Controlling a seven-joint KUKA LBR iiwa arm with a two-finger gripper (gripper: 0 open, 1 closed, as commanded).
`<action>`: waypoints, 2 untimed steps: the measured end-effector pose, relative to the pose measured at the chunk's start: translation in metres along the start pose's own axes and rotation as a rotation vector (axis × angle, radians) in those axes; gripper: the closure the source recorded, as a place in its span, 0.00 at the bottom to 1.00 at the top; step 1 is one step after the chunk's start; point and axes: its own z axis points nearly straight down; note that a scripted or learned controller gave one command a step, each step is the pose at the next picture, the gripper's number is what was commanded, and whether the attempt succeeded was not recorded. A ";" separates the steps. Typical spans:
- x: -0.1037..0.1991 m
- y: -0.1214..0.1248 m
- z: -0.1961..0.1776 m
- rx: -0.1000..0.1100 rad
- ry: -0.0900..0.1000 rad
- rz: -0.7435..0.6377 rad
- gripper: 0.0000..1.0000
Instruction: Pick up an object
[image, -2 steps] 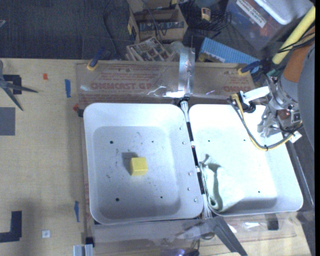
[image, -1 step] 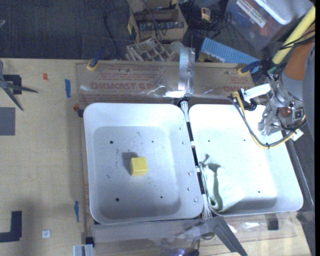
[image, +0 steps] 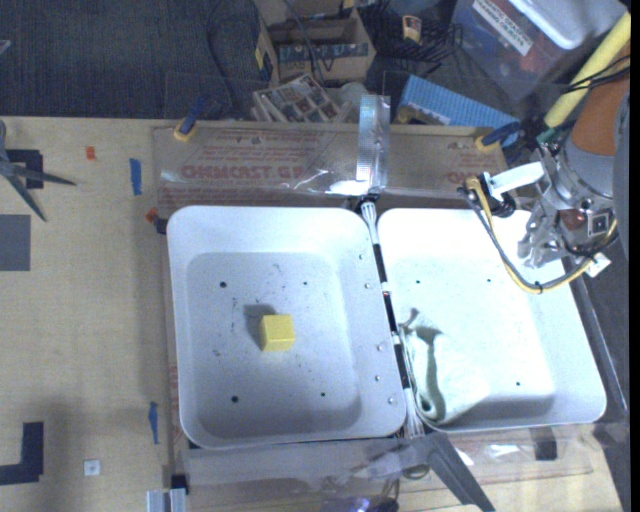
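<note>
A small yellow block (image: 278, 332) lies near the middle of the left bin (image: 200, 240). A pale, greenish-white crumpled item (image: 428, 365) lies along the left wall of the right bin (image: 560, 400). My gripper (image: 538, 243) hangs over the far right edge of the right bin, well away from both objects. A yellow cable loops under it. Nothing shows between its fingers.
A clear plastic divider (image: 372, 150) stands upright behind the seam between the bins. Cardboard (image: 250, 165) lines the bench behind them. Boxes and cables crowd the floor at the back. A dark clamp (image: 22, 172) sits at the far left.
</note>
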 end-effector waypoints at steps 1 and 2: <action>-0.060 -0.001 0.035 0.001 0.003 0.024 1.00; -0.060 -0.001 0.026 0.001 0.003 0.025 1.00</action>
